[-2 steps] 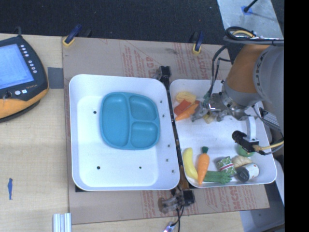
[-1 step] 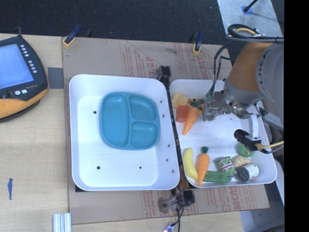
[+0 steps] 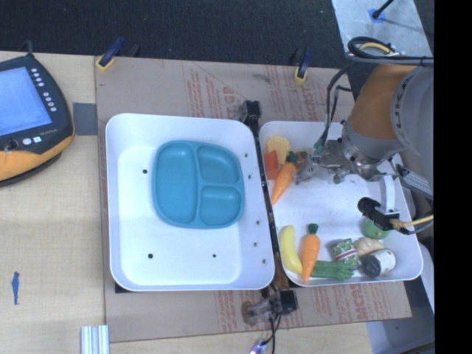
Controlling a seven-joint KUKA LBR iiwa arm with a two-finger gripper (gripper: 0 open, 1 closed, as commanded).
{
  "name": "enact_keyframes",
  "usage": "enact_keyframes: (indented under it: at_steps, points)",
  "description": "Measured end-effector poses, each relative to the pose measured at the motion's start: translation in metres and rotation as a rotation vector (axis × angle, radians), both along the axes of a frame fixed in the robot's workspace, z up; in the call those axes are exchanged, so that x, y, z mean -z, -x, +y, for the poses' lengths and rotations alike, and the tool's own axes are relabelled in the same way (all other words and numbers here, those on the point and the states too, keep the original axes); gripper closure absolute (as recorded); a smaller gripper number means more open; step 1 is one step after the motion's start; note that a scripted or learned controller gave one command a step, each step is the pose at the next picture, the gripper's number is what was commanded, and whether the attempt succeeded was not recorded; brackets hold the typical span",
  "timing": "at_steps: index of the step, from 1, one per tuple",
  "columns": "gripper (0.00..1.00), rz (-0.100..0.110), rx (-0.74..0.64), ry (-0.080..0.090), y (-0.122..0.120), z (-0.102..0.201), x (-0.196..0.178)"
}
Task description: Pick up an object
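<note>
Judging from this frame, you have nothing lifted yet: the tool (image 3: 313, 164) sits low in the right bin (image 3: 335, 209) near a carrot (image 3: 282, 183), its grip state impossible to tell. That bin also holds a banana (image 3: 289, 248), a second carrot (image 3: 310, 251) and a can (image 3: 377, 262); the left bin (image 3: 129, 220) holds a blue divided plate (image 3: 198, 184).

1 cam | fixed overhead, slanted | both bins (image 3: 118, 198) in frame | arm (image 3: 383, 116) enters right

Illumination is even and bright, from overhead. The two white bins (image 3: 118, 198) appear near-overexposed, with soft shadows along their inner walls. The tablet screen (image 3: 22, 102) shows pale blue glare. Focus is slightly soft overall. The dark floor (image 3: 184, 13) lacks detail.
</note>
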State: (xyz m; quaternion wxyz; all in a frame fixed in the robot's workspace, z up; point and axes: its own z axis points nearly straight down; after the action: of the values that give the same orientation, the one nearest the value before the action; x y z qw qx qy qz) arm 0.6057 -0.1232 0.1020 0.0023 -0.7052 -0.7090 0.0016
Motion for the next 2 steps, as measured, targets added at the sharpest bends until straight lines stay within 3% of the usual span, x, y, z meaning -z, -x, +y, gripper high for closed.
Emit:
enact_keyframes:
  at_steps: [1,2]
  points:
    - [0.00,-0.002,0.001,0.003,-0.051,0.025,0.010]
    - [1.00,0.003,-0.001,0.004,-0.050,0.023,-0.002]
